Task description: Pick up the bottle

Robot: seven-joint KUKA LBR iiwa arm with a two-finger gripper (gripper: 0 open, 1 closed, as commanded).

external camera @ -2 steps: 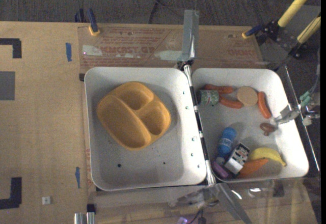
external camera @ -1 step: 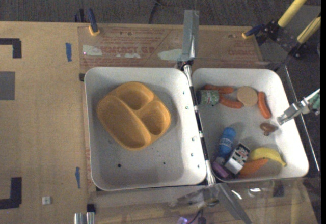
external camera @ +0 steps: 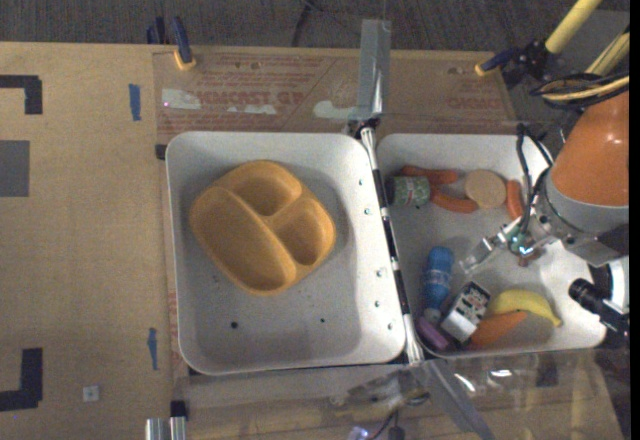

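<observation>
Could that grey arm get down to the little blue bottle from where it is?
Probably yes. The blue plastic bottle lies uncovered in the right white bin, just left of the tool, though a small box crowds its lower end.

Hidden and cut off, right bin

Arm runs off our right edge, covering bin corner; hand too small for us to read; carrot partly under banana.

Faint upside-down print on the cardboard sheet cannot be read.
</observation>
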